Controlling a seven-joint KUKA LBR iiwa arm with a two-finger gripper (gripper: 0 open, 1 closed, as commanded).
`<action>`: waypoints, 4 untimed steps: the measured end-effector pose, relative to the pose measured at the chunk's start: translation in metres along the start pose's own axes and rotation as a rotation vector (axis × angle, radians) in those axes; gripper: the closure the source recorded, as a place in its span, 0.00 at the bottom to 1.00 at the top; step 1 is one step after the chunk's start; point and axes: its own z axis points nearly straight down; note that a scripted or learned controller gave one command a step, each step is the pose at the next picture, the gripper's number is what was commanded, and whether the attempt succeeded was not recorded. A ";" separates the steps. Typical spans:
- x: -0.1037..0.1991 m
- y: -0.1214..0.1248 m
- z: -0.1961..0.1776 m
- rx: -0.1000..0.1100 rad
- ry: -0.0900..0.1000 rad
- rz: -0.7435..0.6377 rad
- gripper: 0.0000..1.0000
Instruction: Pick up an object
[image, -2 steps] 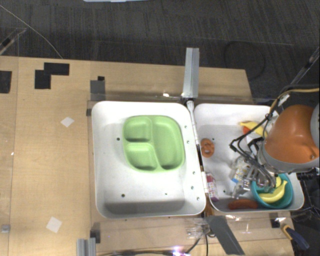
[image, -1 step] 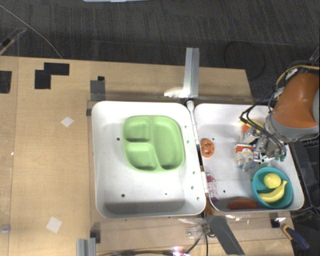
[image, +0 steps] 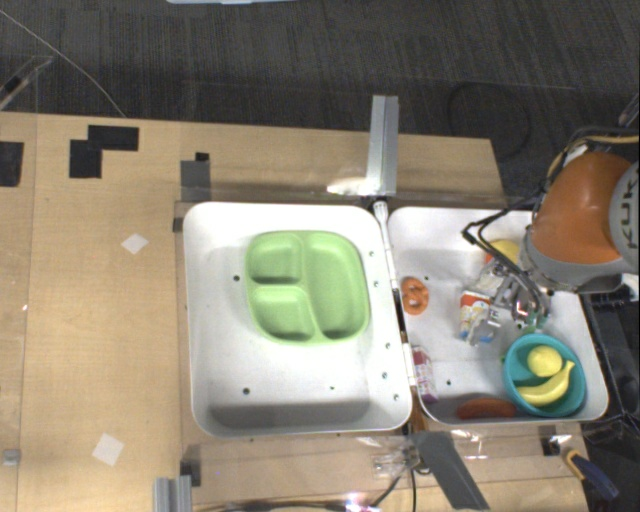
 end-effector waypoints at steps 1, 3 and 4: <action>0.062 -0.032 -0.002 0.001 0.000 0.009 0.00; 0.009 0.039 -0.013 -0.001 0.002 -0.213 0.00; 0.060 -0.004 -0.002 -0.002 -0.002 -0.065 0.00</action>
